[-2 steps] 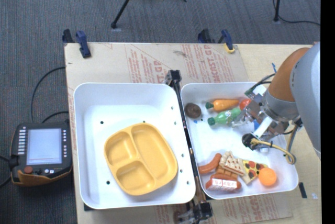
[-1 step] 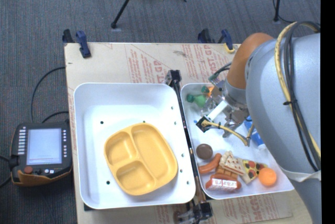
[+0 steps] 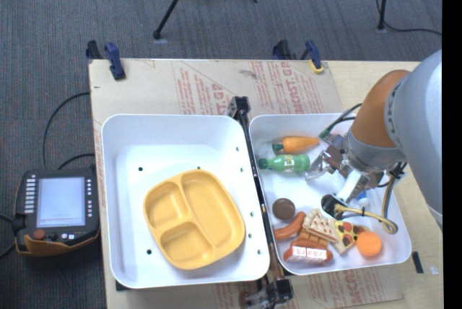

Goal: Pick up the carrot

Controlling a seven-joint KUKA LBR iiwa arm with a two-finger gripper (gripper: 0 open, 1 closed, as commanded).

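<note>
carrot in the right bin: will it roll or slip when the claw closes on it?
The carrot looks like rigid toy plastic, probably light. Its rounded, tapered body lies on its side, so it may roll or squirt toward the narrow end. The green bottle lies just beside it and could get nudged.

I see the carrot (image 3: 297, 144) lying just above the green bottle (image 3: 286, 164) in the right bin (image 3: 401, 237), with my gripper (image 3: 326, 164) low beside that bottle's right end.

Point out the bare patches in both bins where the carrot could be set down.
Left bin: bare floor around the yellow tray, widest along its back and left. Right bin: crowded; carrot, bottle, gripper, food along the front.
</note>
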